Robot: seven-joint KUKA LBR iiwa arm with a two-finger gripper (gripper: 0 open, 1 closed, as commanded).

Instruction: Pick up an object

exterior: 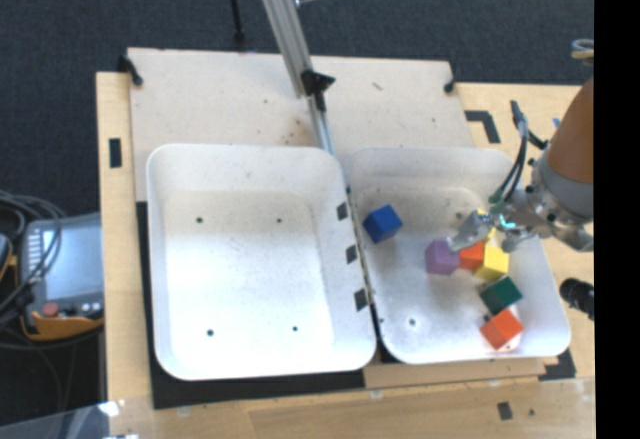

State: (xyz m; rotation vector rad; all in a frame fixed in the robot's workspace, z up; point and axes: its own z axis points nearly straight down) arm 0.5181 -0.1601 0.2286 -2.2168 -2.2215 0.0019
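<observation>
End effector (pixel 487 228): a metallic two-finger unit at the tip of the grey arm with the orange band (pixel 573 142), which enters from the right and reaches over the right-hand shallow white plastic bin (pixel 420 332). The tip sits low among a cluster of small blocks; whether it is released or clenched cannot be told at this resolution, and no block is plainly seen between its parts.

Candidate objects, located from the end effector. The small orange-red block (pixel 472 257) lies directly beneath the tip, partly covered by it. The purple rounded block (pixel 441 257) lies just to the left of and below the tip, touching the orange-red block. The yellow cube (pixel 493 261) lies just below and slightly right of the tip, against the orange-red block's other side. The dark green cube (pixel 501 294) sits farther below, next to the yellow cube, and the orange cube (pixel 502 329) lies beyond it, near the bin's lower right corner. The blue cube (pixel 382 224) stands apart to the left, at about the height of the tip and close to the bin's left wall.

Surroundings. The left-hand shallow white plastic bin (pixel 170 347) lies well to the left, adjoining the right-hand bin. Both rest on the pale wooden table (pixel 290 407). A slanted aluminium rail (pixel 280 12) rises above and to the left, behind the bins.
</observation>
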